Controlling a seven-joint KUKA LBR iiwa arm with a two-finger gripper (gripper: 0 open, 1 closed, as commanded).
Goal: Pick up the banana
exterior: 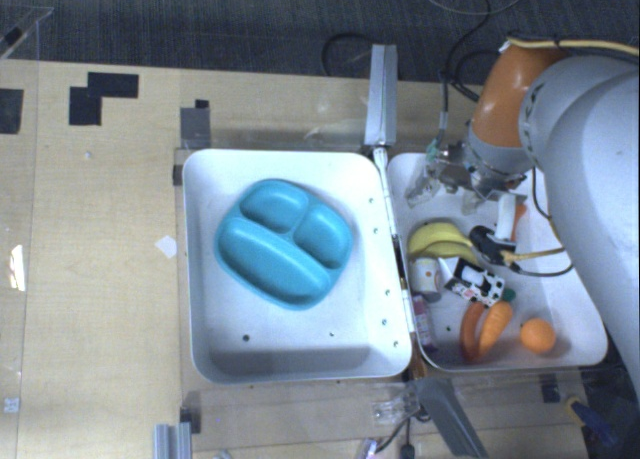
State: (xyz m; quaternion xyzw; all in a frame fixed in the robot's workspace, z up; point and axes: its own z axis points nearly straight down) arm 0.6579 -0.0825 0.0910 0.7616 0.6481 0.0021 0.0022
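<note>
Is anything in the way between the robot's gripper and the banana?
Nothing visible does. The gripper is over the far end of the right bin; the banana lies just nearer the camera, with bare white floor between. The small can and carrot lie beyond the banana.

Grey arm point(585, 137) reaches from the right, hand point(442, 181) angled down.
</note>
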